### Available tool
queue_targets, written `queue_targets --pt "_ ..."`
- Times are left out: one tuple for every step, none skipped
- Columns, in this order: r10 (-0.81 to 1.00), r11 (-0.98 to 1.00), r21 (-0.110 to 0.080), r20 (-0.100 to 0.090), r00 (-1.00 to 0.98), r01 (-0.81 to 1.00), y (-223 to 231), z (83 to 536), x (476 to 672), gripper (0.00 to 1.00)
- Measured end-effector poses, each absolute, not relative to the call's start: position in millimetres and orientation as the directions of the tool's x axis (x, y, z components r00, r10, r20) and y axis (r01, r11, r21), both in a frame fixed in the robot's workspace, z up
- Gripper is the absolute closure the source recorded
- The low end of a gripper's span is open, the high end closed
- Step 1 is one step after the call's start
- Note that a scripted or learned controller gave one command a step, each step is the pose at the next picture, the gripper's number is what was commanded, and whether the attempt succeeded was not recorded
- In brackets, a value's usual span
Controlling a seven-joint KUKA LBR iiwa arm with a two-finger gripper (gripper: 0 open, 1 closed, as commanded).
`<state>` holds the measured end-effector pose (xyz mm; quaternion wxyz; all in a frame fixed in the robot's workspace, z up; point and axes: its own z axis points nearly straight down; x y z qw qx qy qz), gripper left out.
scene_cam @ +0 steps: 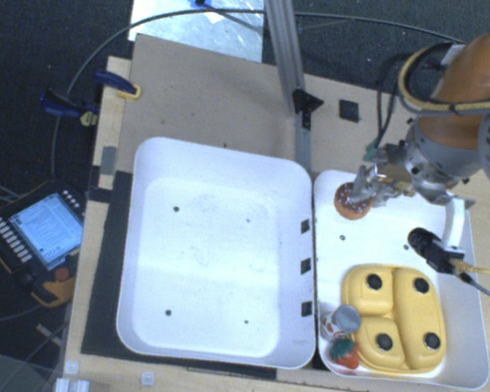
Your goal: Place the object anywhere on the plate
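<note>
Small round brown object sat directly under the jaws (grip state unclear, I cannot tell), presumably awaiting pickup; the yellow compartmented plastic plate lay well below-right of them.

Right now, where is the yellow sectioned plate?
In the camera view the yellow plate lies in the right bin, in its near half. A small pile of objects sits against its left edge, and the hand is at the bin's far end.

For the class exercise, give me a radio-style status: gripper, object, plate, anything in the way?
Gripper over right bin's far corner, at a small brown object; grip unclear. Yellow plate at near end, apart from it. Small items beside plate's left edge.
</note>
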<state>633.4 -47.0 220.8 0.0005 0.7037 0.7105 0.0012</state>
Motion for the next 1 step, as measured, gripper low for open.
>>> queue_targets --pt "1.000 0.010 0.002 0.002 -0.010 1.000 7.2 228.9 630.2 1.00"
